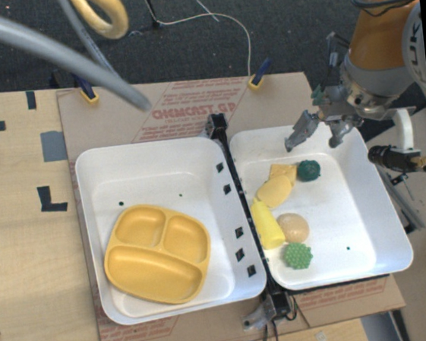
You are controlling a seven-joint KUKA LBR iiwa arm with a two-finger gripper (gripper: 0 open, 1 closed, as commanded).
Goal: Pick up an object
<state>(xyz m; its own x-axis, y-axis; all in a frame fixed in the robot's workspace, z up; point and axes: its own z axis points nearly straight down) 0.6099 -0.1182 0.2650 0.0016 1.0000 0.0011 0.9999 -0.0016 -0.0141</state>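
"chemcast gp" cardboard (191,109) (red print), open gripper (318,136) above right bin (371,217)

One fixed camera above the bench (21,226); looks down aslant on both bins (90,168).

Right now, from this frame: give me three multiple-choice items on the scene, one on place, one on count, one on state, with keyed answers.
1. Where does the yellow divided plastic plate lie?
A. left white bin
B. right white bin
C. on the bench

2. How many green items sit in the right white bin?
A. none
B. one
C. two

3. The pincer is:
A. shut on the plate
B. open above the right bin, holding nothing
C. resting in the left bin

Answers: 1 A, the plate fills the left white bin. 2 C, a dark green ball and a light green bumpy ball. 3 B, its fingers are spread with nothing between.
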